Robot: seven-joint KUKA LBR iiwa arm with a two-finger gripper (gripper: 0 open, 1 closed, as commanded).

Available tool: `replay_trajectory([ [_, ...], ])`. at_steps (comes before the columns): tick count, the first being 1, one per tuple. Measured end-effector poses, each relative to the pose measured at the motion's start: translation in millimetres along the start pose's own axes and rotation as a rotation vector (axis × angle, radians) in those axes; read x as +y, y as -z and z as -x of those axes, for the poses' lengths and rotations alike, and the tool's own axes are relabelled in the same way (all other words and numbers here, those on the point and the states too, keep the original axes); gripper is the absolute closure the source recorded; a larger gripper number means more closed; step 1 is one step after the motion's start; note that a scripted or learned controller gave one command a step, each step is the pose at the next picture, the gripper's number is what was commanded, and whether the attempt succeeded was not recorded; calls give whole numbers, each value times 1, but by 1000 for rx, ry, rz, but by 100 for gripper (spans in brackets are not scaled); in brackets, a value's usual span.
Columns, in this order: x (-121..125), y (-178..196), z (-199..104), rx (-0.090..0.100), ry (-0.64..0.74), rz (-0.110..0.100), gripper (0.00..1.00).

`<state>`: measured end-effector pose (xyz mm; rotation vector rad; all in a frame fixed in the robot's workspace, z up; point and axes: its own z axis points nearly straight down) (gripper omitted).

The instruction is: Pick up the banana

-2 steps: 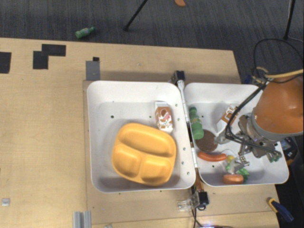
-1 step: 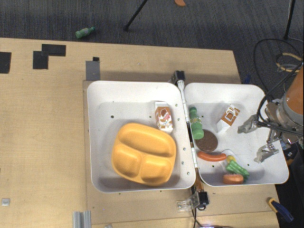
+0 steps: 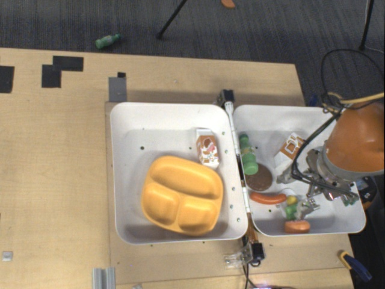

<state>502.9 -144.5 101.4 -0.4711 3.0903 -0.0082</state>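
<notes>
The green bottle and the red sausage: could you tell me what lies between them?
A brown disc lies between the green bottle and the red sausage, seen in the camera view.

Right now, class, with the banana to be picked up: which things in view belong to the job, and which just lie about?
Job: gripper; yellow-green piece beside it, probably the banana; right bin.
Lying about: green bottle; brown disc; red sausage; orange piece; small carton; yellow tray and packet in the left bin.
</notes>
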Motion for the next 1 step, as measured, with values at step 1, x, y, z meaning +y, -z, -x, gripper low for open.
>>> replay_trajectory([
  [1,45,98,11,7,162,6,0],
])
